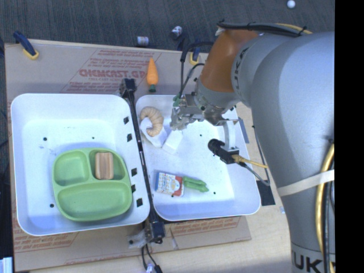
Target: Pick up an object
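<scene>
Hanging low in the upper middle of the frame, my pincer [181,117] sits over the upper left corner of the right bin [219,178]. From this slanted view I cannot tell how far open it is, nor whether it has hold of anything. Just below it, and seemingly resting on the bin floor, lies a small white block [171,141]. Just to its left is a croissant [151,121], curled against the bin's left wall. Either could serve as the object to pick up, and I judge the white block the likelier target, being the closer. As I read it, the task is at the reaching stage: I am down among the things, nothing is plainly raised off the floor, and the grasp and the lift are yet to be shown. Further down the same bin, toward the lower middle of the frame, lies a small carton [169,183] with a green piece [194,184] beside it. The carton's printed face is coloured but too small to read. In the left bin [45,118] a green divided plate [91,201] carries a brown block [103,165] in its upper right compartment. Above the bins, an orange carrot [152,73] lies on the cardboard sheet [85,87]. The sheet's red print seems to read "CHEMCAST", with the smaller lines beneath it illegible. On my arm [284,95], at the lower right of the frame, dark letters "UK" show, cut off at the edge.
</scene>
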{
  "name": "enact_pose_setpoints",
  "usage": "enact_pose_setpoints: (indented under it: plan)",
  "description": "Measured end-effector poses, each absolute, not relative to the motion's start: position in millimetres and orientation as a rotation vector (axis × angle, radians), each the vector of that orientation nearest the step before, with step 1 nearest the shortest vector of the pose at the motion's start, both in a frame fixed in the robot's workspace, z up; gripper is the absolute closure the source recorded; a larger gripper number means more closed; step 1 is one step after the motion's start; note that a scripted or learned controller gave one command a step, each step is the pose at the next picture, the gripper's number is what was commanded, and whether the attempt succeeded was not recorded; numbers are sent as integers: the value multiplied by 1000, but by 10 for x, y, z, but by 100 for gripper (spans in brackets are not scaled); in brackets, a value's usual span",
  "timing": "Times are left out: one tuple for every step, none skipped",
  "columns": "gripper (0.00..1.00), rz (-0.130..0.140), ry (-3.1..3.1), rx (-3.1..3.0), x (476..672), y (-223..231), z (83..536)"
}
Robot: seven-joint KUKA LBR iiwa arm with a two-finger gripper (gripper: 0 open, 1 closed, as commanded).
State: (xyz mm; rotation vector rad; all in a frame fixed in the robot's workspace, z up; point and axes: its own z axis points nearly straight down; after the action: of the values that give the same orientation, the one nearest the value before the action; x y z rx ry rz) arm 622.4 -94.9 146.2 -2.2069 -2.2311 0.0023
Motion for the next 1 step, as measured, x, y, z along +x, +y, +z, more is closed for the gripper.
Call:
enact_pose_setpoints:
  plan:
    - [0,3,-2231,-2206,6223,-949,1461]
